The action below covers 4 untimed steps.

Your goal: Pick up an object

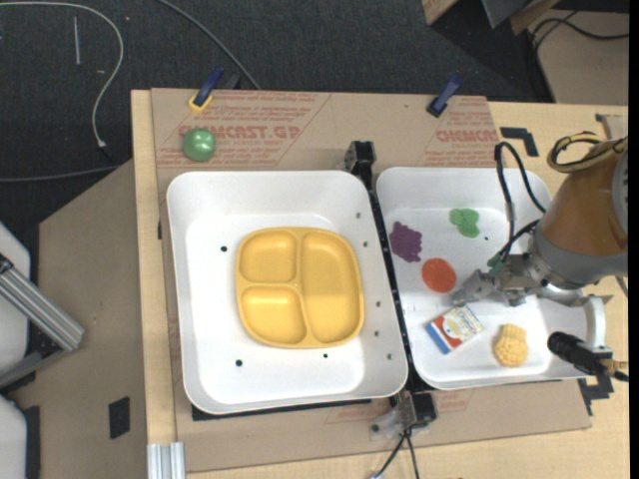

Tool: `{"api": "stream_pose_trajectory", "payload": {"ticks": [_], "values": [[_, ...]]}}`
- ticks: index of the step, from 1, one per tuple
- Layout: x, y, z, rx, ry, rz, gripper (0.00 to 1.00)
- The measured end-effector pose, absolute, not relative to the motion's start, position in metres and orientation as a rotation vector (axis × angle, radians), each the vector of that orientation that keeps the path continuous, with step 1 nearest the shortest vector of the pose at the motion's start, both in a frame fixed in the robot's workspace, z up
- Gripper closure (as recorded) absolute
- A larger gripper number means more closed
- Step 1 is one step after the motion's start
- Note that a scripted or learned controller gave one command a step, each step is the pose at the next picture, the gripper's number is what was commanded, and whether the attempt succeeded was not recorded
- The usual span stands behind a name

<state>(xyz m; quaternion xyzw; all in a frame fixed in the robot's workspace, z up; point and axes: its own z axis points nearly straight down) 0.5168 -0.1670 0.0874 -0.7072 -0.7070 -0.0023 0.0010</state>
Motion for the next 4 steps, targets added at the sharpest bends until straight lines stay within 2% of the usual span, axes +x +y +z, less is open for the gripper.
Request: {"api": "stream_pose_trajectory", "payload": {"ticks": [1, 2, 3, 4], "values": [[0.517, -0.167, 0.099, -2.223, -2.224, -0.009, 1.00], [0.524, -0.171, 0.144, -2.224, -2.226, -0.004, 1.00], [0.522, -0.181, 0.197, -2.226, -2.226, -0.004, 1.00], [0.523, -0.181, 0.219, -2.223, -2.225, -0.004, 1.00]]}}
